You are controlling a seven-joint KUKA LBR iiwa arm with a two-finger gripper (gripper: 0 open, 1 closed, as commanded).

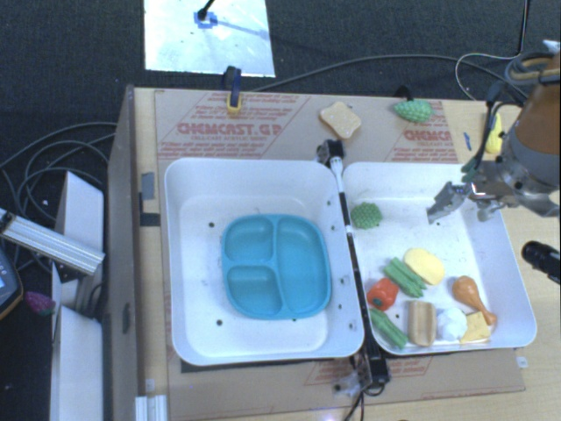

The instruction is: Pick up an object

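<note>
Risking a miss: most of the toy food is crowding together in the near corner of the right bin (pixel 517 318), so closing there could be pinching two pieces at once or nudging them apart. Also risking a scrape against the bin's far wall, given how near the rim the gripper (pixel 445 202) is hanging. Hovering over the right bin's far half, holding nothing visible; impossible to tell whether spread or closed.

Sitting alone and nearest: the green bumpy piece (pixel 365 215), to the camera's left of the gripper, close to the divider between bins. Lying farther toward the camera: yellow lemon-like piece (pixel 425 265), green bean pods (pixel 404 275), tomato (pixel 381 294), drumstick (pixel 472 295), bread slice (pixel 422 321). Resting in the left bin: a blue divided plate (pixel 276 266).
</note>
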